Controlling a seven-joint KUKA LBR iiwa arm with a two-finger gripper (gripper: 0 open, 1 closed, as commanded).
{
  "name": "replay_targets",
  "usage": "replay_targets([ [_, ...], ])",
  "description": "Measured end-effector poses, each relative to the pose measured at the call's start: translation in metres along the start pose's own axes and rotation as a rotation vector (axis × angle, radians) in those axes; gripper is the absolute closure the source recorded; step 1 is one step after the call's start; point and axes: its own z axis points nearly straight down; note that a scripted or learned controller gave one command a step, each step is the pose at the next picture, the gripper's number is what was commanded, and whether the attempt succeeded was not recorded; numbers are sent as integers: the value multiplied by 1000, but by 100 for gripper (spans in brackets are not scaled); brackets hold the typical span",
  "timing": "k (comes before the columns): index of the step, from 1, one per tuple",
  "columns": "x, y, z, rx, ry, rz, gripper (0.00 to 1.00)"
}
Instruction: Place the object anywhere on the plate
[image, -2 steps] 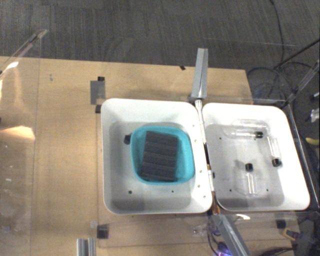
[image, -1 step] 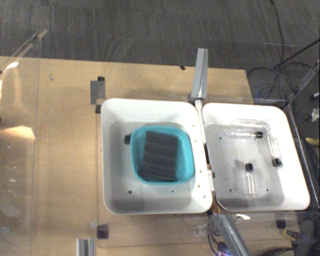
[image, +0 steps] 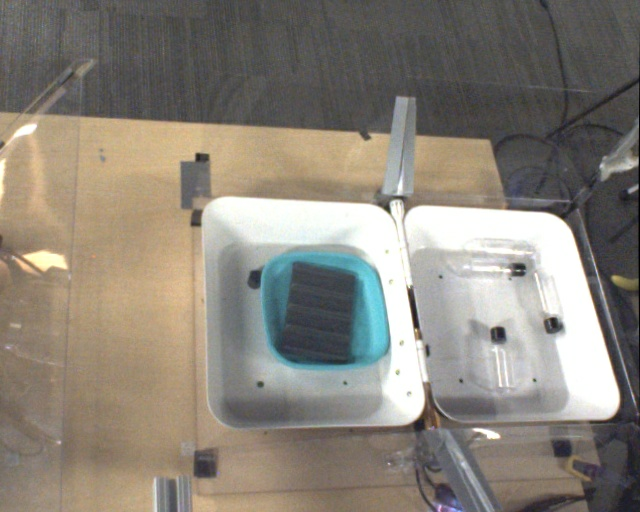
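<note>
block (image: 318, 311): dark ribbed slab, already lying on the teal plate (image: 372, 330), left bin (image: 225, 300)
feel: looks like light, squashy foam, easy to pinch across its short sides
claw: can't tell

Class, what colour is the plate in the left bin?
Turquoise; the plate shows in the camera view, under a dark ridged block.

floor: dark grey carpet (image: 250, 50) | bench: light wood (image: 110, 300) | cables (image: 570, 130) at right
</note>
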Motion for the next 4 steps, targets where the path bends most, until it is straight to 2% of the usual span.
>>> replay_targets([
  [1,-28,-56,-1,1,1,88,0],
  [2,-46,-76,-1,1,0,201,0],
  [3,-52,-75,-1,1,1,293,0],
  [4,-52,-75,-1,1,1,325,0],
])
